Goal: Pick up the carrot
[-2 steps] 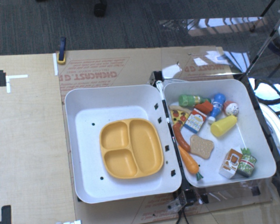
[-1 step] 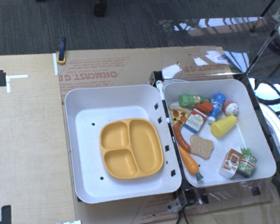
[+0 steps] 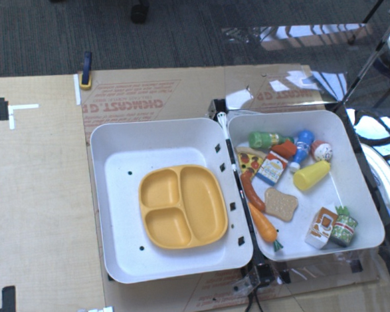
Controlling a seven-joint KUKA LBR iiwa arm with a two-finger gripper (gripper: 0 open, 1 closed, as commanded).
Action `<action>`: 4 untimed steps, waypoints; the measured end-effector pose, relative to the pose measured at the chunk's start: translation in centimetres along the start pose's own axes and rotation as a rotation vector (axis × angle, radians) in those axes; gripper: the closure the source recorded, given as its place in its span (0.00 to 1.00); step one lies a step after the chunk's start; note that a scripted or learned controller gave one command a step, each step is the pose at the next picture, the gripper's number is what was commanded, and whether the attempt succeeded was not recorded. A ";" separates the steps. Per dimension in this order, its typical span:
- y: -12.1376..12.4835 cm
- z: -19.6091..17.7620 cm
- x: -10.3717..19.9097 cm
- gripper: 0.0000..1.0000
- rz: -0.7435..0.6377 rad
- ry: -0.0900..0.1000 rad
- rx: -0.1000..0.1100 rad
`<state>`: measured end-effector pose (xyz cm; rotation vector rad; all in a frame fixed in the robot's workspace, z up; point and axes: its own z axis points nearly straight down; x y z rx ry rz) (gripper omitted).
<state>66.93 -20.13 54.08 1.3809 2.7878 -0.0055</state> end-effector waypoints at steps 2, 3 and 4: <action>0.2 -0.9 0.0 1.00 -0.003 -0.005 -0.002; 0.3 -0.9 0.0 0.00 -0.004 -0.004 -0.002; 0.5 -1.7 -0.1 1.00 -0.007 -0.010 -0.005</action>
